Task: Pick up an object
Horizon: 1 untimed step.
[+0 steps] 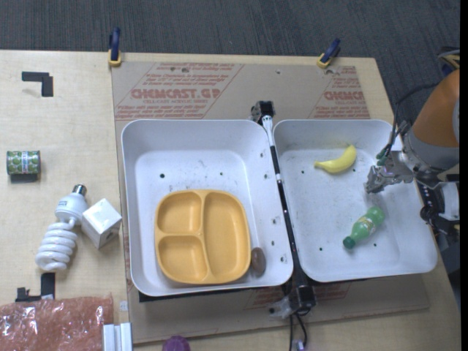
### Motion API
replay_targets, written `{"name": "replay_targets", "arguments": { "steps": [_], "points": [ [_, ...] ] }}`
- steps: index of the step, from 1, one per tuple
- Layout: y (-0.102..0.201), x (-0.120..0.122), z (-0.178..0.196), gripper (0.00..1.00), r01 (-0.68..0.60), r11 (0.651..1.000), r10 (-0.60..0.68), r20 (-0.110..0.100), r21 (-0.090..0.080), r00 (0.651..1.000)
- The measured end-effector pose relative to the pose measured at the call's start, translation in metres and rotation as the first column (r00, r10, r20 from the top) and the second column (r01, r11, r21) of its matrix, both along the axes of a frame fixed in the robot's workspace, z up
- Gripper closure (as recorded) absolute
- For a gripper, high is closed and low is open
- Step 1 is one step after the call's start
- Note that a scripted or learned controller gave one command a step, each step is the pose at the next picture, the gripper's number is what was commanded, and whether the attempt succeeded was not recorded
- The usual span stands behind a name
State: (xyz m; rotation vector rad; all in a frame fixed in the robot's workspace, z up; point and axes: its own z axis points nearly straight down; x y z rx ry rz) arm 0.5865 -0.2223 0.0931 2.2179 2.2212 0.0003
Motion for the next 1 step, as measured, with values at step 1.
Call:
{"name": "replay_targets", "arguments": {
  "steps": [1],
  "points": [
    [0.0037, 0.0006, -0.0004, 0.0, -0.003, 1.0, 0.003, -0.003, 0.008, 1.0]
  ]
}}
